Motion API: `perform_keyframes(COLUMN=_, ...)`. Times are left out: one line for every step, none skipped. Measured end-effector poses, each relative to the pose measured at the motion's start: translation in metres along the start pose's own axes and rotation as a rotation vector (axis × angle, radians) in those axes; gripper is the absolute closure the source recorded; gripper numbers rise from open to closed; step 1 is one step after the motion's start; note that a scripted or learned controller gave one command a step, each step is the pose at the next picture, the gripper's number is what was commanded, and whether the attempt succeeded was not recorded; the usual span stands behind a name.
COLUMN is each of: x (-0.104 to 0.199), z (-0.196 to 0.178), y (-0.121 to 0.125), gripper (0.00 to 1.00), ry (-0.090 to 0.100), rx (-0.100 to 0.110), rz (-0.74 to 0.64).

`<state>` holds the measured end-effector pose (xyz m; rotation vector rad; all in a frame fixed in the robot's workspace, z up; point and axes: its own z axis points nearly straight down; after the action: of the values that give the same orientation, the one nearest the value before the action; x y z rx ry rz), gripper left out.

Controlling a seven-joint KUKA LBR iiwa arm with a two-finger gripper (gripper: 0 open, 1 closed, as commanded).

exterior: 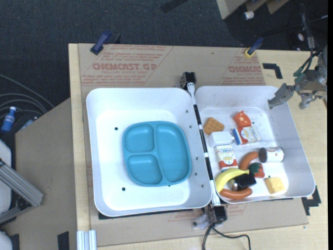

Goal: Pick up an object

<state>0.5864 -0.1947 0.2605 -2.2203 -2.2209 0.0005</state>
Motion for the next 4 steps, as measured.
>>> perform_keyframes(x=-0.003, z=0.117, y=0.049, gripper=0.00, ry=0.000, rx=0.002, rz=-0.001)
perform_keyframes(x=0.019, z=0.176, y=0.068, gripper=0.00, ry=0.001, rx=0.001, rz=-0.001)
perform_keyframes(x=0.019, z=0.165, y=0.069, gripper=1.00, ry=-0.001, rx=0.000, rz=-0.002)
perform_keyframes(x=0.019, z=0.165, y=0.069, gripper=0.00, ry=-0.001, rx=0.000, rz=-0.002)
